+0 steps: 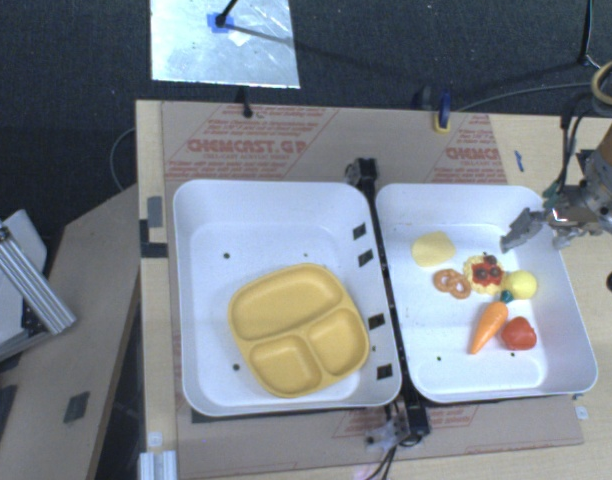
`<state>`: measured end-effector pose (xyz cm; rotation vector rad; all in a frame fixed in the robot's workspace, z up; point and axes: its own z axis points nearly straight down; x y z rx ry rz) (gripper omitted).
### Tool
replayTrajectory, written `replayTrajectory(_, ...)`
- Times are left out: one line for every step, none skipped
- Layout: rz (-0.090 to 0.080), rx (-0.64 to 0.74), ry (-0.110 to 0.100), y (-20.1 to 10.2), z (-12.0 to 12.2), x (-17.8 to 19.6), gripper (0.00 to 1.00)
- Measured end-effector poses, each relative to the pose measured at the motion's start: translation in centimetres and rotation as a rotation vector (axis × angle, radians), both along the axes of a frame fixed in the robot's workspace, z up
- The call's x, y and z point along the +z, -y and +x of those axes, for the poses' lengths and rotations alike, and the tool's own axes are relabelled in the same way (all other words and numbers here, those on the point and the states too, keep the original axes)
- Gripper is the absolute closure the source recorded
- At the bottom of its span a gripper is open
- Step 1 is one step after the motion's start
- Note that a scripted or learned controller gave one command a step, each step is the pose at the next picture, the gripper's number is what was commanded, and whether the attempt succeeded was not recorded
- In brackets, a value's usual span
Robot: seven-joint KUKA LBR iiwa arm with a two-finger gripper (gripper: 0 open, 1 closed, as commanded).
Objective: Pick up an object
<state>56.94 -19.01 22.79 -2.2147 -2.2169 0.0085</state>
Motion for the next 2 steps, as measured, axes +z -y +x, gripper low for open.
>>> replayTrajectory(-0.002,0.003,0.011,-0.1,0.3,0.6,0.0)
replayTrajectory(-0.002,0.001,0.008,-0.2,0.0,-3.6,0.0)
